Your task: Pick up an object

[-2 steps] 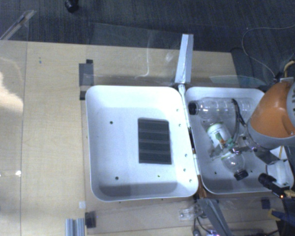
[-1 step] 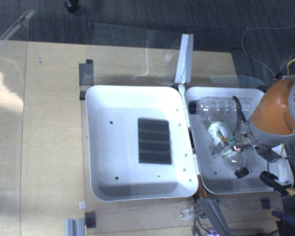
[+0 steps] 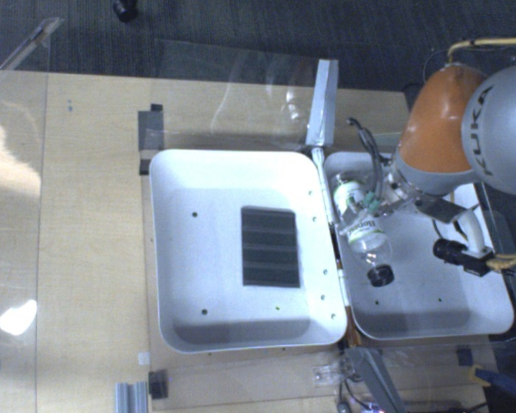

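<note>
From the camera above the bench, the arm (image 3: 451, 132) reaches in from the right and bends down over the right bin (image 3: 464, 317), its grey body and orange band covering much of that bin's upper part. The gripper (image 3: 380, 203) sits low near the bin's left wall, but it is small and tangled among cables there — whether it is spread or closed cannot be told, nor whether it has anything.

Just beside it lies a clear plastic bottle (image 3: 359, 222) with a green and white label, tilted along the left wall of the right bin. It appears to rest on the bin floor, not lifted. A small black cap (image 3: 379, 275) lies just below it, apart from the bottle.

The left bin (image 3: 181, 256) holds a flat dark ribbed pad (image 3: 270, 246) near its middle, well apart from the arm.

As a judgement: the reach toward the bottle looks made, but the grasp is unconfirmed and the lift remains to be done — the pick is at most midway.
</note>
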`<state>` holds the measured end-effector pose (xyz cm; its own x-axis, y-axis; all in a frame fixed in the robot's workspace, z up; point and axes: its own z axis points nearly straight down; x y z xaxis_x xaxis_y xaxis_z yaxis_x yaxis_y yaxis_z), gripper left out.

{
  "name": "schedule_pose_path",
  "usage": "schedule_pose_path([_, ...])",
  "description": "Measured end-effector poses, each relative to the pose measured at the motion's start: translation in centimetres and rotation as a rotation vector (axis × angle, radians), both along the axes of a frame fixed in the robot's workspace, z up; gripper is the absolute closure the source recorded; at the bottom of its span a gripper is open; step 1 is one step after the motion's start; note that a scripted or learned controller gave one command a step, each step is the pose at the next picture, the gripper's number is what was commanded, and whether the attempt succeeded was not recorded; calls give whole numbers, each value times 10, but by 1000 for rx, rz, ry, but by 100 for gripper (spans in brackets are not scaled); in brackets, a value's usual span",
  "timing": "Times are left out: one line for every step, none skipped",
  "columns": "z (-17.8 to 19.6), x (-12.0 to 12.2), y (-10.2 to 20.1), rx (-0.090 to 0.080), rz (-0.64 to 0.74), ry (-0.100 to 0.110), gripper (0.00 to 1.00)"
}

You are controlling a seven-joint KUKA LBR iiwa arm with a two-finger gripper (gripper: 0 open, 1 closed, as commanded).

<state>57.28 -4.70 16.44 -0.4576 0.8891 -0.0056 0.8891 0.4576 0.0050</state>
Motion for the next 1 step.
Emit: schedule_pose_path([-22,-3,-15,0,-20,-3,100])
